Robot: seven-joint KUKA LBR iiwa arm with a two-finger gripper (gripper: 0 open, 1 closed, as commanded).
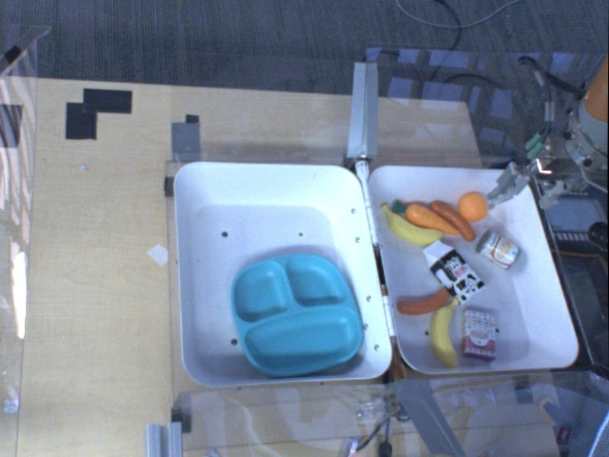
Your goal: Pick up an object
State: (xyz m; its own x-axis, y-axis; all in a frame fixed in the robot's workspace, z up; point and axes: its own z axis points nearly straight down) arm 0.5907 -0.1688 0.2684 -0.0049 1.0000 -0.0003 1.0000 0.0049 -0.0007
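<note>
Nearest you, lower centre, a blue divided plastic tray fills the left white bin. Right bin: purple carton, yellow banana, orange ball farthest. Your tool hovers just beside that ball, apparently approaching; its opening you cannot tell. Next: descend squarely.

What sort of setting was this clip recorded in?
Probably a robotics lab bench: two shallow white bins side by side on a pale wooden benchtop, toy food such as a yellow plastic banana, and loose cable on grey carpet.
</note>
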